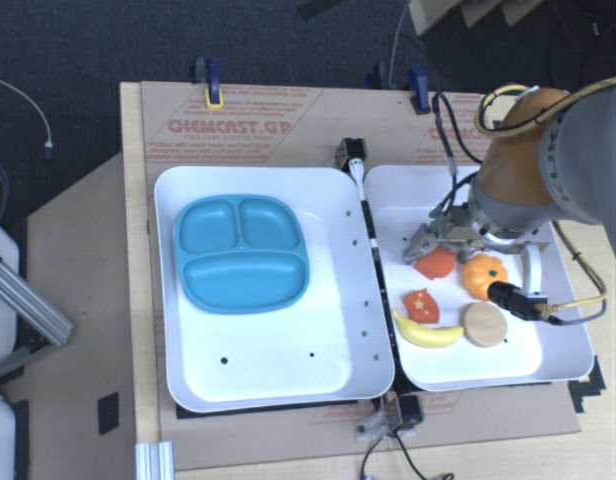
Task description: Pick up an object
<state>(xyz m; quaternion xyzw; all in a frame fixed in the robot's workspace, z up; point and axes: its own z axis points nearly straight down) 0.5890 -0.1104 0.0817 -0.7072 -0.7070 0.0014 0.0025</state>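
Observation:
My gripper hangs low in the right bin, at its middle. It is directly over the far edge of a red-orange piece, and whether they touch I cannot tell. An orange lies just right of that piece. A red strawberry-like piece, a yellow banana and a tan round disc lie nearer the bin's front edge. The grey arm with its orange band reaches in from the right and hides the bin's far right part.
A blue divided plate lies in the left bin, toward its back. A raised divider with black screws runs between the bins. Black and yellow cables trail from the wrist over the right bin's right side.

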